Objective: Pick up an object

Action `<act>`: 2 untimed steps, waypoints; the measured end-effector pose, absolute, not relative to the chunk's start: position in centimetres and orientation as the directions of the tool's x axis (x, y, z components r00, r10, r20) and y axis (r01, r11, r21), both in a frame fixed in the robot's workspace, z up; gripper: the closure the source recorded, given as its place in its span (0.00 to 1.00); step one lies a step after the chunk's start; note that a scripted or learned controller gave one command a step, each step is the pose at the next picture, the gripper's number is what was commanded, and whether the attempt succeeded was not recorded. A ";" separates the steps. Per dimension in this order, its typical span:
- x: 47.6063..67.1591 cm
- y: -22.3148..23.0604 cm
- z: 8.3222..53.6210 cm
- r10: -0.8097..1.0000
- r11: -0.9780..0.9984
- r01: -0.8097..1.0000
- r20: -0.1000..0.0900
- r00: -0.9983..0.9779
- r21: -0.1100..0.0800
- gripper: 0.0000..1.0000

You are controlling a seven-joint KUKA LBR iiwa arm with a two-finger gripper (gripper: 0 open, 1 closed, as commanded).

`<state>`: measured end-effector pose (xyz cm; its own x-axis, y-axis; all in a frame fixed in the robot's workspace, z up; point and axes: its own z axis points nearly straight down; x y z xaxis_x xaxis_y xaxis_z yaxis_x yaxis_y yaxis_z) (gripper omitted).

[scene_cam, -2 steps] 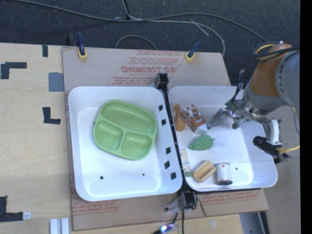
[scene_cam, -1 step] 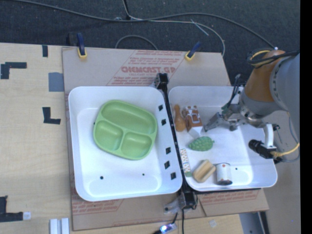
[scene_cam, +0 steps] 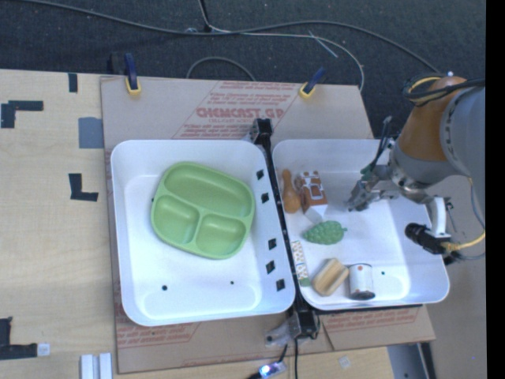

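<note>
The right bin (scene_cam: 394, 235) holds several small objects. A green leafy piece (scene_cam: 325, 231) lies near its middle. A brown bottle-shaped toy (scene_cam: 289, 192) and a small brown-and-white block (scene_cam: 312, 186) sit by the left wall. A tan bread roll (scene_cam: 330, 275) and a small white and red can (scene_cam: 361, 280) rest near the front edge. My gripper (scene_cam: 360, 199) hangs low over the bin's back right part, right of the block and above the green piece. Nothing shows between its fingers.
The left bin (scene_cam: 142, 283) carries a green divided tray (scene_cam: 203, 209). A patterned strip (scene_cam: 298, 259) lies along the right bin's left wall. A black divider (scene_cam: 272, 212) runs between the bins. Cables cross the dark floor behind the bench.
</note>
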<state>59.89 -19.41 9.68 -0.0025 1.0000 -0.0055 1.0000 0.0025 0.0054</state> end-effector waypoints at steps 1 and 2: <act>60.4 -20.2 15.4 1.000 0.001 1.000 -0.001 -0.001 0.003 1.00; 60.8 -19.9 19.8 1.000 0.002 1.000 0.000 -0.002 0.003 1.00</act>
